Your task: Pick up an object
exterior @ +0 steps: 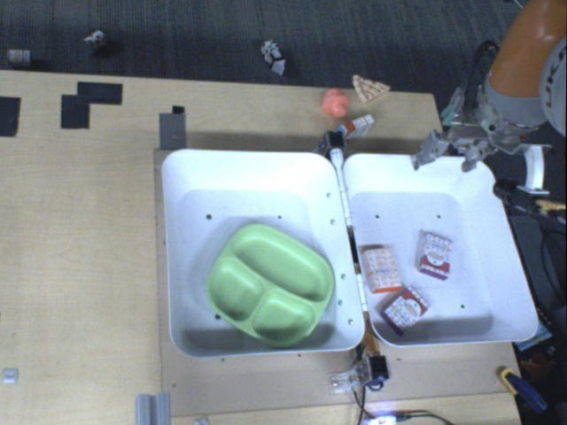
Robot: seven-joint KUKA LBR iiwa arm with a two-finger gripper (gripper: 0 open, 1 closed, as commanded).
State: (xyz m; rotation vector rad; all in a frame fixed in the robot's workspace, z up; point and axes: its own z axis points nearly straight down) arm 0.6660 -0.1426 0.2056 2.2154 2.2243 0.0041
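A green divided plate (270,283) lies in the left bin (190,184), toward its near side. The right bin (478,197) holds three small snack packets: an orange-and-white one (382,267), a red-and-white one (435,255) and a tilted red one (405,309) near the front wall. My gripper (449,155) hangs over the far rim of the right bin, well above and behind the packets. Its fingers stand apart, open, with nothing between them.
Beyond the bins on the bench lie a pink ball (335,103), a toy pizza slice (370,88) and a small tube (359,127). The grey arm with its orange band (532,42) comes in at the upper right. Cables run along the right edge.
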